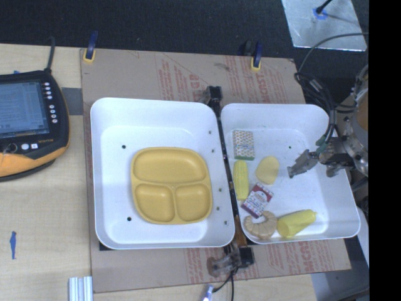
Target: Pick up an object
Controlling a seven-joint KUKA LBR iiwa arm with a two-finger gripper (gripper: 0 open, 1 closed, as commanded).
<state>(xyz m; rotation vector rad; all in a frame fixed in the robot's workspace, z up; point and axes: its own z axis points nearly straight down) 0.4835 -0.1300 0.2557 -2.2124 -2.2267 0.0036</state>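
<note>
The right bin [301, 121] holds several small items. A patterned packet [243, 144] lies near its left wall, and a corn cob [240, 179] lies below that packet. A pale yellow rounded piece [267, 170] sits beside the cob. Further forward are a red and white packet [257, 200], a beige round piece [260, 226] and a yellow cylinder [296, 222]. My gripper [313, 168] hangs over the right half of this bin, to the right of the pale yellow piece. It is open and nothing sits between its fingers.
The left bin [106, 168] holds a yellow divided plate [171, 184]. A tablet controller [28, 121] rests on the bench at far left. Cables [319, 86] run behind the right bin, and clamps [256, 55] pin the cardboard underlay.
</note>
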